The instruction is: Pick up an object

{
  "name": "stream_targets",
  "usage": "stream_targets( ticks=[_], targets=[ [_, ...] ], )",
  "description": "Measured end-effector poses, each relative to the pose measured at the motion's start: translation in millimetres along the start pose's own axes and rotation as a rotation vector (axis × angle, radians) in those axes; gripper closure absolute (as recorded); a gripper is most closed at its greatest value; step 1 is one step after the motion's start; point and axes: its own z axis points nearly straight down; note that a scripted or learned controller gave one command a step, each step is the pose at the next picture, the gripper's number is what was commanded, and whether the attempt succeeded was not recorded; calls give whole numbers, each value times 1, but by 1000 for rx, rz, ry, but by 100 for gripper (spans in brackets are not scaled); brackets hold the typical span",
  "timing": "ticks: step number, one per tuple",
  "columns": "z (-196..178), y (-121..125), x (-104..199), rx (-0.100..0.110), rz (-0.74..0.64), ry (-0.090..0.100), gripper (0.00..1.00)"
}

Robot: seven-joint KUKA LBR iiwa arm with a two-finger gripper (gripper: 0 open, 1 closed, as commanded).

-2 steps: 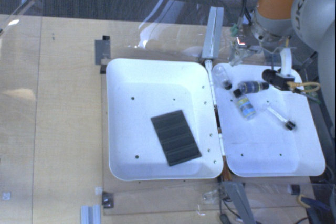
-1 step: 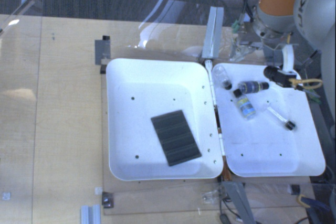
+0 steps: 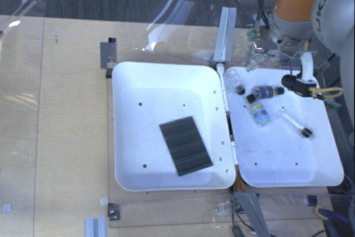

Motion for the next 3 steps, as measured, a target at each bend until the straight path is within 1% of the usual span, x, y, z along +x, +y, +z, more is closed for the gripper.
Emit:
stream_targets(
  ticks=[2, 3],
  targets=[
    [-24, 4, 2, -17, -9, -3, 100],
    [-5, 2, 20, 0, -53, 1, 100]
  ],
)
